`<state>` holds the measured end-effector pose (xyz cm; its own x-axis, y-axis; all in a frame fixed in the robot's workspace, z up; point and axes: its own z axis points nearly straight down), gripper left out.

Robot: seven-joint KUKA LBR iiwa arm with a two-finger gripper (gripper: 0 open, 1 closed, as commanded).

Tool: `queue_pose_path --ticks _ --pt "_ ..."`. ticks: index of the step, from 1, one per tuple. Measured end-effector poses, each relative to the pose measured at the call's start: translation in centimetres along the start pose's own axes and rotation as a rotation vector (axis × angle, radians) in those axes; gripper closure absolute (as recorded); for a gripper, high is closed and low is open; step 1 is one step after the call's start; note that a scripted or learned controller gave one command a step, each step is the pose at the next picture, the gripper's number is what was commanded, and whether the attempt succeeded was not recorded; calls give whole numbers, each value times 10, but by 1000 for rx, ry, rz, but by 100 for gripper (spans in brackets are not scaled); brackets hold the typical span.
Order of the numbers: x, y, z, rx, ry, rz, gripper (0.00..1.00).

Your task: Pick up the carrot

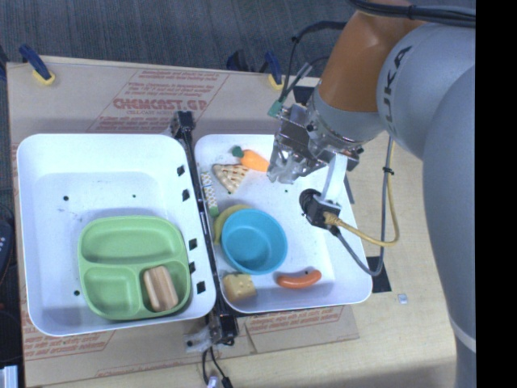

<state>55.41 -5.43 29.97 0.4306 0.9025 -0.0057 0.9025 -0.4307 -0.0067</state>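
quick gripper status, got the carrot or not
Gripper: cannot tell whether open or closed. It sits in the right bin just right of the carrot, and no carrot shows between it.

open floor: right bin (351, 285) bare on its right side
blockers: blue bowl (254, 242), bread (229, 176) crowd the carrot (254, 161)

A dark grey carpeted floor (121, 10) was seen beyond the bench, whose pale wooden top (404, 330) was covered by a printed brown cardboard sheet (153, 95) held at its far edge by blue clamps (36, 63), and even, shadowless light was noted across the whole surface.
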Motion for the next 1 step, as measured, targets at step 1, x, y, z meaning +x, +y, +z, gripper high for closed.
queue_pose_path --ticks 1 --pt "9 -75 96 11 -1 -148 100"
